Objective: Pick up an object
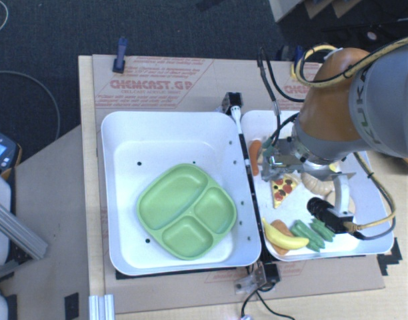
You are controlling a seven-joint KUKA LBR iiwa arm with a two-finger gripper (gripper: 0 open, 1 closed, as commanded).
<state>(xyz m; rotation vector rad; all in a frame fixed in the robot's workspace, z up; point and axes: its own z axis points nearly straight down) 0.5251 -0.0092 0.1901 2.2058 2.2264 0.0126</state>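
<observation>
- Reaching in from the right of the frame, the arm (351, 105) hangs over the right bin (371, 245).
- The gripper (279, 162) sits low at that bin's left side, just above the pizza slice (282, 189); I cannot tell its state.
- A banana (284, 237) and green vegetable (313, 234) lie lower in that bin.
- The left bin (124, 145) holds a green divided plate (186, 210).

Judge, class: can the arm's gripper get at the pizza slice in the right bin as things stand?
Probably yes. The gripper hangs right over the pizza slice, which lies flat in the right bin with bare floor around it. The banana lies apart, nearer the bin's front edge.
</observation>
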